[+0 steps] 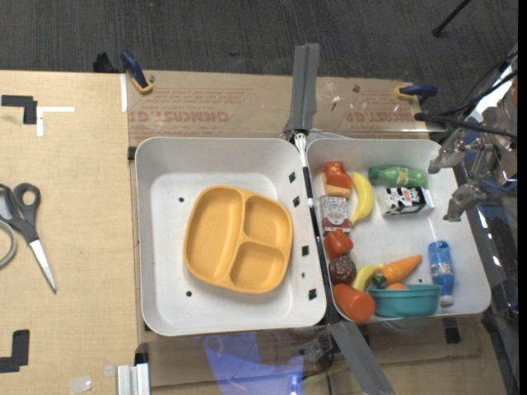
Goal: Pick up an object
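Bins side by side on bench. Left bin [156, 245] holds yellow divided plate [238, 239], lying flat near middle. Right bin [461, 286] holds my targets: teal bowl [405, 299] at near edge, orange carrot [398, 267] just behind it, yellow banana [361, 196], green bottle [398, 175] lying at far side, blue bottle [440, 266] near right wall, milk carton [405, 200], red tomato [354, 303]. My gripper [465, 179] hangs at bin's right edge, apart from all objects; cannot tell its state. Scissors [29, 225] lie on bench, far left.
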